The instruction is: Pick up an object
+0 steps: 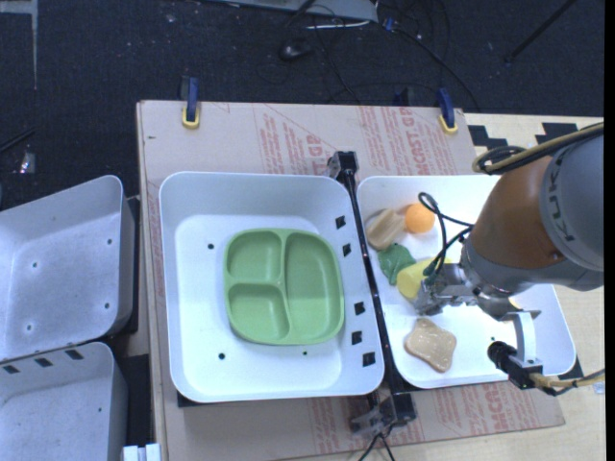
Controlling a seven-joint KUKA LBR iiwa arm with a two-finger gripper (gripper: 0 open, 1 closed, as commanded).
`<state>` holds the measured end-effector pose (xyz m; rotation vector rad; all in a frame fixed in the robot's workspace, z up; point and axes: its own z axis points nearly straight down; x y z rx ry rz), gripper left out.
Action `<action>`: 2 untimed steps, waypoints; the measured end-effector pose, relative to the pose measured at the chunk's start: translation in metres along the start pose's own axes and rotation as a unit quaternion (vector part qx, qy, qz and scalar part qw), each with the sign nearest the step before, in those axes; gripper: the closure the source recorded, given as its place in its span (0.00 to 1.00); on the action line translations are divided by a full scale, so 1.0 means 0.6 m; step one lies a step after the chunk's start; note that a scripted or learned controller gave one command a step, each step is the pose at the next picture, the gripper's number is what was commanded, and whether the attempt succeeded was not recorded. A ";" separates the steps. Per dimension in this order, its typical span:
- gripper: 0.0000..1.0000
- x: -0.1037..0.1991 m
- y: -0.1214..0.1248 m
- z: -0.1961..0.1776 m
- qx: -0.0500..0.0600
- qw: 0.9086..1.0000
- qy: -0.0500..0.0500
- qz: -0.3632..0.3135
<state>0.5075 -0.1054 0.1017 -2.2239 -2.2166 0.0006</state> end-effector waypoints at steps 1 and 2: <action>1.00 -0.015 0.003 -0.098 -0.004 1.000 -0.001 -0.001; 1.00 -0.015 0.000 -0.204 -0.004 1.000 -0.001 -0.003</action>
